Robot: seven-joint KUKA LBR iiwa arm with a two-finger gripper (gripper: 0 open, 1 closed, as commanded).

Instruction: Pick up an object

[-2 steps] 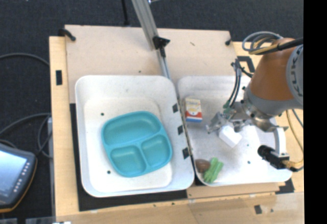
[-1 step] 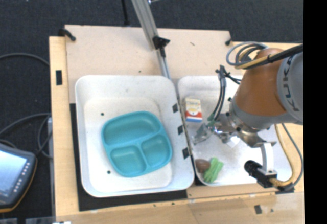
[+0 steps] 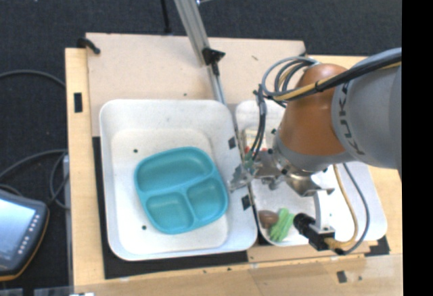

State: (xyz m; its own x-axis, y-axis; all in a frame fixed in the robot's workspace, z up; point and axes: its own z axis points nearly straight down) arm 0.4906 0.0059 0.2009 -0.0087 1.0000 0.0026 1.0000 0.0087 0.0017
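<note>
1. Bins sit side by side on my bench [image 3: 169,68]: the left bin [image 3: 118,119] is in plain sight, while the right bin [image 3: 375,210] lies mostly under the arm.
2. I see a teal divided plate [image 3: 180,188] with three compartments lying flat in the left bin, a little toward its near right corner, tilted askew to the bin's walls.
3. My arm [image 3: 338,119] comes in from the right, grey with its orange band turned up toward the camera, and hangs over the inner edge of the right bin.
4. My hand [image 3: 254,176] sits low by the wall where the two bins meet, just beside the plate's right rim; from this angle I cannot tell how it is set or whether anything is in it.
5. I spot the loose things at the near left corner of the right bin: a green object [image 3: 283,225] lying against a brown object [image 3: 268,219], both just below the hand and apart from it.
6. A slanted aluminium bar [image 3: 189,11] runs from the top of the view down to the back edge of the bins.
7. A tablet-like pendant [image 3: 19,230] rests off the bench at lower left.
</note>
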